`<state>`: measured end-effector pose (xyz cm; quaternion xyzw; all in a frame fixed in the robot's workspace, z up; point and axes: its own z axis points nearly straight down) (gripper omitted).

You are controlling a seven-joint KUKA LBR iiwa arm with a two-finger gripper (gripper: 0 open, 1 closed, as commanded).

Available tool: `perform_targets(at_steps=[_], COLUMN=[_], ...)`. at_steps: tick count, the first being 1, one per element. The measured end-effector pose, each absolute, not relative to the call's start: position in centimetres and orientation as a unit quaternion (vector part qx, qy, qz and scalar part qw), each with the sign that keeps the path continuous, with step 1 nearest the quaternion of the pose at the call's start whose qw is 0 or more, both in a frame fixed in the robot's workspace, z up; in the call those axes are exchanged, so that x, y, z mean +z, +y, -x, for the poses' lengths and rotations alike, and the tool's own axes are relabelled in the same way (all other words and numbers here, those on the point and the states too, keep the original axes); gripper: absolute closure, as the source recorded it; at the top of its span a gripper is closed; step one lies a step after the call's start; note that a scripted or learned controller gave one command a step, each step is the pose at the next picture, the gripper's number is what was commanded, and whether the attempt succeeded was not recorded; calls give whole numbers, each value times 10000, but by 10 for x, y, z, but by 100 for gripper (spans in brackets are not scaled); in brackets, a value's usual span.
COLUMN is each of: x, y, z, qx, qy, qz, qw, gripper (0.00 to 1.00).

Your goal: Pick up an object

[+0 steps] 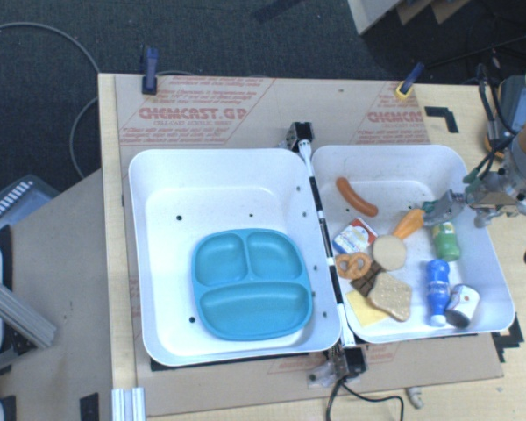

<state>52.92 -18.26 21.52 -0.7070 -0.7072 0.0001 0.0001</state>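
Cardboard (245,103) printed "CHEMCAST GP" under bins, hand (438,207) grip state unclear above carrot (409,224)

Both bins (158,182) plain white. Divided plate (251,284) in left bin: uniform light blue, no pattern. Right bin contents: sausage (357,196) red-orange; carrot (409,224) orange; small bottle (445,241) green; bottle (437,289) blue with white band; can (462,304) white with dark end; round disc (389,253) pale cream; bread slice (391,297) speckled tan; cheese slice (361,306) yellow; pretzel (352,264) brown; packet (354,236) white with red and blue print. Table (202,112) light tan board, red lettering. Floor (70,24) dark blue-grey. Clamps at far edge: one blue (149,68), one yellow-blue (409,82).
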Motion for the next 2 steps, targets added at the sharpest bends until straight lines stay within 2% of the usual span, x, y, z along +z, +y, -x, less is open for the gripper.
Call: perform_targets(at_steps=[1,2], x=[106,87], y=[-222,-189], z=[-579,-538], qx=[-25,-5], qy=[-7077,-7071], qz=[7066,7071], qw=[-12,-17], gripper=[0,0])
